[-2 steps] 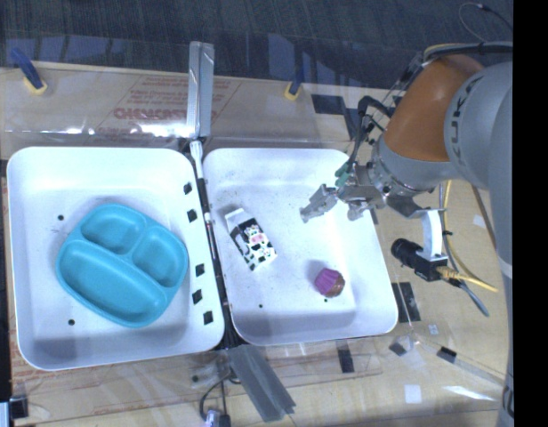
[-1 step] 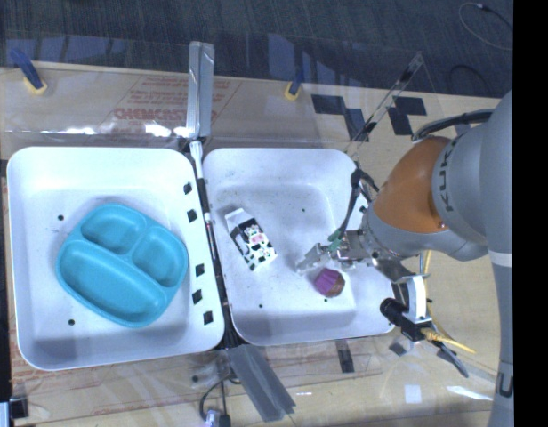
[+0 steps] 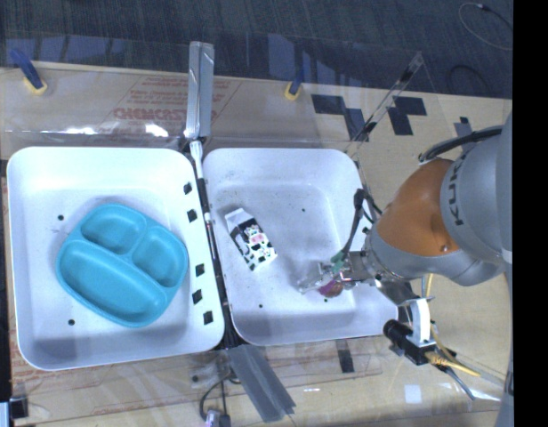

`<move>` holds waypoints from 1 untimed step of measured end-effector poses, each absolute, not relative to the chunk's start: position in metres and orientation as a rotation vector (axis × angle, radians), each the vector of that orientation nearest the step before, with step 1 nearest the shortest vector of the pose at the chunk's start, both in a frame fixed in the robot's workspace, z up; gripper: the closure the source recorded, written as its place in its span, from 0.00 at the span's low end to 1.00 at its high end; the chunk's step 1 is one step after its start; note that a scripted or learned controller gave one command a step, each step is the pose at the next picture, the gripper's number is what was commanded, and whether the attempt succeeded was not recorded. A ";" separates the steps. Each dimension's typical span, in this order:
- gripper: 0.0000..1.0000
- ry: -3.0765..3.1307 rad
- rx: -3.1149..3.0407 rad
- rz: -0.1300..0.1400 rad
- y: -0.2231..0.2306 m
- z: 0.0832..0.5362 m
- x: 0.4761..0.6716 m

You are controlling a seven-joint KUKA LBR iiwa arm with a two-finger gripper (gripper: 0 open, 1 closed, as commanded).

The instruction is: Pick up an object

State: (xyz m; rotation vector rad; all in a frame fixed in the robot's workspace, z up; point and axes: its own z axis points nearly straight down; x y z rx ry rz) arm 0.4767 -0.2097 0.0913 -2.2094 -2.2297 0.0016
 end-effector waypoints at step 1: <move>1.00 -2.236 -2.204 0.002 -0.210 0.101 0.477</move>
